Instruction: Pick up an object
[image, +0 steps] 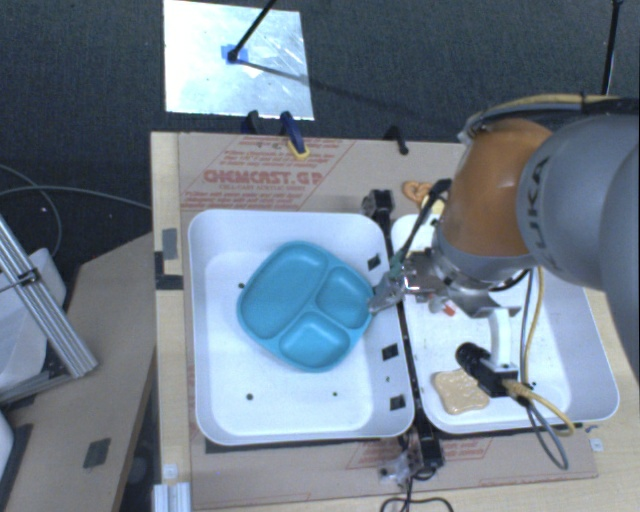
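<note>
Looking across from the left, you have the left bin carrying a blue divided plate, which lies a little right of that bin's middle with its right edge close to the wall shared with the right bin. The plate is a rounded, three-compartment dish in matte sky blue, lying flat, its long axis running roughly from 10 o'clock to 4 o'clock. Its two smaller wells sit toward 3 and 5 o'clock, the larger one toward 9 o'clock.

From the fingers, the plate lies at 9 o'clock, and the tips seem to be right at its rim by the divider; you should judge that as touching or nearly so, not as a grip. Whether they are spread or closed cannot be told at this size, so treat nothing as held.

Further right, a tan toast-shaped piece rests at about 5 o'clock from the fingers in the right bin, well apart.
</note>
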